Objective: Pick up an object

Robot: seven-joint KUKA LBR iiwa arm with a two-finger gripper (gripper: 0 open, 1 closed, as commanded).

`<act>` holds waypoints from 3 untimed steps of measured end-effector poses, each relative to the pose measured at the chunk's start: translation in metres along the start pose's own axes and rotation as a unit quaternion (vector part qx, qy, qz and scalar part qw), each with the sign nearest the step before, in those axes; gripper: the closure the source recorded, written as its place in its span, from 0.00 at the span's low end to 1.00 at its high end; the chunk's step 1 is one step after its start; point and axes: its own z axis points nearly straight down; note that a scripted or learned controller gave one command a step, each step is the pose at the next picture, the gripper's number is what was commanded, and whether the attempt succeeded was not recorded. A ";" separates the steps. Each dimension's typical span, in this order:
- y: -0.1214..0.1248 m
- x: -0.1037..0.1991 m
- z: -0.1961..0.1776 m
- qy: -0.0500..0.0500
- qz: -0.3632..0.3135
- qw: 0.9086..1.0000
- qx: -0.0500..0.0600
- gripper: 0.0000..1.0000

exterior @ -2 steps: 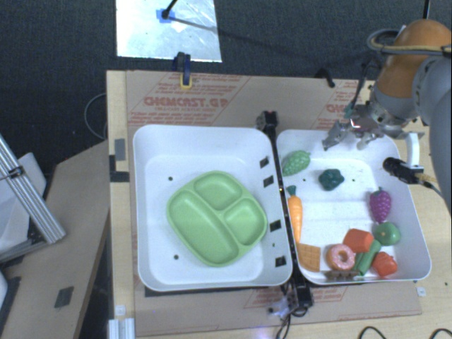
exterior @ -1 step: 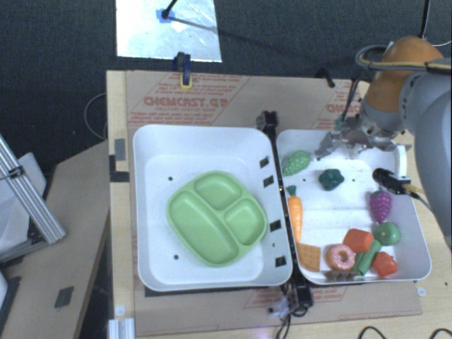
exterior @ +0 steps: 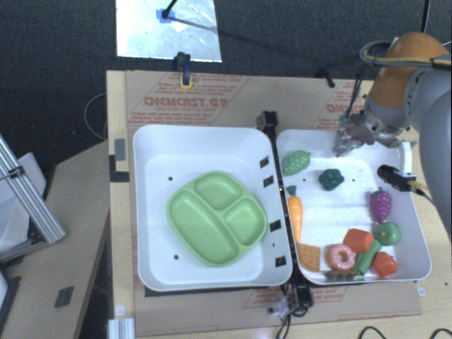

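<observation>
My gripper (exterior: 344, 145) hangs over the far edge of the right bin (exterior: 417, 249), above and slightly right of a dark green broccoli piece (exterior: 330, 179). Nothing shows between its fingers. A light green leafy vegetable (exterior: 296, 162) lies at the bin's far left. An orange carrot (exterior: 295, 216) lies along the left wall. Purple grapes (exterior: 380, 205) sit at the right. Near the front lie a pink donut (exterior: 342, 257), an orange-red piece (exterior: 358, 239), a green apple-like piece (exterior: 386, 232), a red piece (exterior: 384, 263) and a tan cracker (exterior: 308, 255).
The left bin (exterior: 152, 168) holds a green divided plate (exterior: 216, 217). Black clips run along the divider (exterior: 277, 189) between the two bins. A foil sheet (exterior: 167, 20) lies beyond the bench.
</observation>
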 end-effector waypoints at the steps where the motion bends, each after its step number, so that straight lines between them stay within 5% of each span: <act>1: -0.003 0.004 -0.047 0.006 0.002 1.000 -0.003 1.00; 2: 0.005 -0.001 -0.110 0.005 0.001 1.000 -0.004 1.00; 3: 0.006 -0.001 -0.125 0.006 0.000 1.000 -0.002 1.00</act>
